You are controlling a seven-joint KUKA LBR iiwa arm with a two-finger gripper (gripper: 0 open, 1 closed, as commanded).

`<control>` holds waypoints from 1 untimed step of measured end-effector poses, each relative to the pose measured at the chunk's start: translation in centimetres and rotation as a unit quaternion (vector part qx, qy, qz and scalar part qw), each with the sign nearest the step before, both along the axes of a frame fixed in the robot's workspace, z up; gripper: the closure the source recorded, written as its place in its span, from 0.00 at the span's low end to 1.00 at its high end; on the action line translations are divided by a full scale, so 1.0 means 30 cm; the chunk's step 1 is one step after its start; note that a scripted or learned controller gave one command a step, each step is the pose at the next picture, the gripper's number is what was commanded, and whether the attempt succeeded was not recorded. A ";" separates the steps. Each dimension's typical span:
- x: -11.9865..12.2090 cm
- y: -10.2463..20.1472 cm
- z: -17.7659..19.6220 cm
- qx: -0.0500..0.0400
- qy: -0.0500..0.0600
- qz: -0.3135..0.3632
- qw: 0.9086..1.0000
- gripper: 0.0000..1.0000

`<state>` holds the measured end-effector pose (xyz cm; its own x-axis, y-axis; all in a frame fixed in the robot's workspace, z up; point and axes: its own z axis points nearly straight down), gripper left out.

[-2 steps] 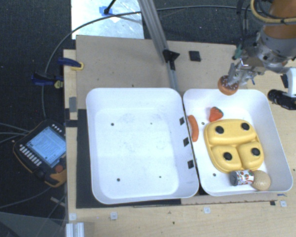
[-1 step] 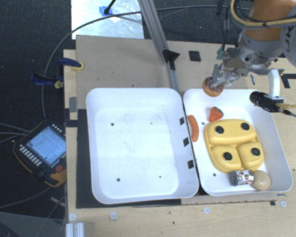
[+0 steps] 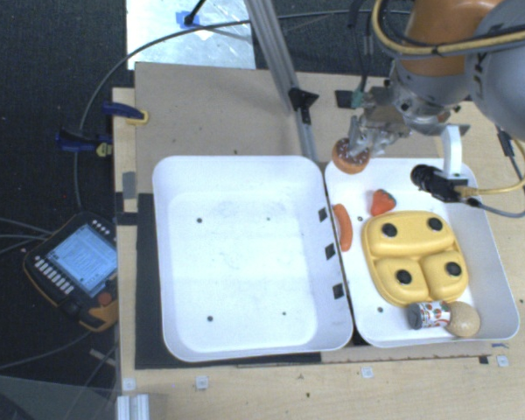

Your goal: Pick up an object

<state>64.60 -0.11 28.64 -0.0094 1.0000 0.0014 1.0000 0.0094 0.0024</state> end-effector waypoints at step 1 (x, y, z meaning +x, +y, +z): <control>-0.018 0.165 -0.014 0.000 0.000 0.000 1.000 1.00</control>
<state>64.07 4.82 28.21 -0.0095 1.0000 0.0017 1.0000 0.0095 0.0014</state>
